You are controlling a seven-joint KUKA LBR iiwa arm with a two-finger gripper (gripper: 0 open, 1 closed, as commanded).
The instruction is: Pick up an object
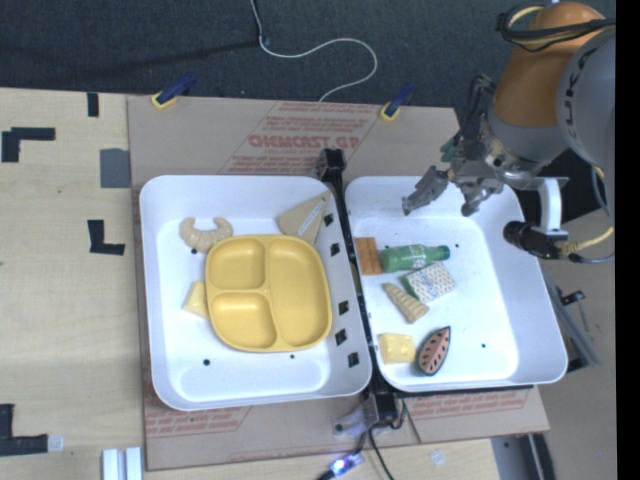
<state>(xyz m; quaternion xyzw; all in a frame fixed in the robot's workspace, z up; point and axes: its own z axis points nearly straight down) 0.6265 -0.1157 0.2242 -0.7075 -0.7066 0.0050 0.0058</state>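
Grey arm's gripper (pixel 446 197) hovers over the right bin's (pixel 530 308) far edge, jaws spread, grasping nothing; green bottle (pixel 414 257) untouched; pickup not yet begun.

The grey two-finger gripper (pixel 446 196) hangs over the far end of the right white bin (pixel 520 338), fingers spread and nothing between them. Below it lie a green plastic bottle (pixel 414 257), an orange block (pixel 367 255), a speckled pouch (pixel 432 283), a tan cone (pixel 405 302), a yellow cube (pixel 396 347) and a dark oval toy (pixel 433 350). In the left white bin (pixel 165 203) sits a yellow divided plate (pixel 268 292), with a beige croissant-shaped toy (pixel 204 232) just beside it.
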